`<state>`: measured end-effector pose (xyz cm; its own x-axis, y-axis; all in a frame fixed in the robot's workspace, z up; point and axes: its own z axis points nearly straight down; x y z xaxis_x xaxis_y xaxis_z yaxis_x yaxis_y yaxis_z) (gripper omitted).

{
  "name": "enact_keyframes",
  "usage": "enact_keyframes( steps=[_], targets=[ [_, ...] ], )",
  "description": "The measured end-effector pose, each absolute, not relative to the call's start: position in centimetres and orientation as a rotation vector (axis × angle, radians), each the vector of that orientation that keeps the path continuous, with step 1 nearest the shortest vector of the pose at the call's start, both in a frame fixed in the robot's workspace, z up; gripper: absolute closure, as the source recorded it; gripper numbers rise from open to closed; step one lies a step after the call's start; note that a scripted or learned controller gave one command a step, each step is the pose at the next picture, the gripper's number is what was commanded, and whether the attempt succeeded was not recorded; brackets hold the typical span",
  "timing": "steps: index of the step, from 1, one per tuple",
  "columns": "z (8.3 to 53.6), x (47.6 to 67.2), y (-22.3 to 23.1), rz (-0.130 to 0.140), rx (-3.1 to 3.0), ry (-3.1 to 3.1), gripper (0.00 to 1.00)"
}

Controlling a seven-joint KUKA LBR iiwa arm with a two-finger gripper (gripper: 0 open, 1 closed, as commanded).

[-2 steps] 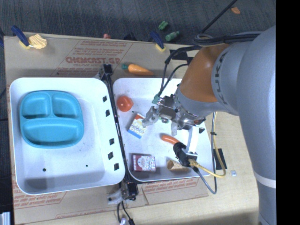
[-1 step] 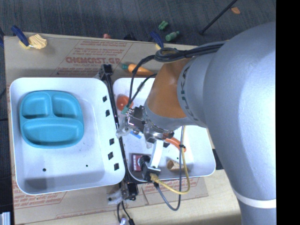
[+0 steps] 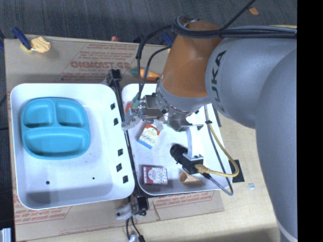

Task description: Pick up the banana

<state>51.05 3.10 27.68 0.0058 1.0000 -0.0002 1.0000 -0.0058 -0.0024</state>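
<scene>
One gripper (image 3: 135,116) low over the upper left of the centre bin (image 3: 171,190); claw state not discernible. Banana's place not discernible, possibly hidden beneath the arm (image 3: 237,79). Judged light, soft-skinned, curved, easily bruised; best gripped gently across mid-body.

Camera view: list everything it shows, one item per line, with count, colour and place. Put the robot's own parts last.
Bins: two, white, side by side on the bench.
Divided tray: one, light blue, in the left bin.
Small carton: one, white, blue and orange, middle of the right bin.
Dark red packet: one, near the right bin's front edge.
Brown object: one, right of the packet; too small to identify.
Orange object: one, at the right bin's far edge, partly hidden by the arm.
Cardboard sheet: one, tan with red print, under the bins.
Arm: one, grey with an orange band, over the right bin.
</scene>
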Motion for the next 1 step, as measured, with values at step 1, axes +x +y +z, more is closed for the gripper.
enact_keyframes(
  steps=[1],
  targets=[
    [35.78,47.69,2.03,0.000,-1.772,-2.595,0.00]
  ],
)
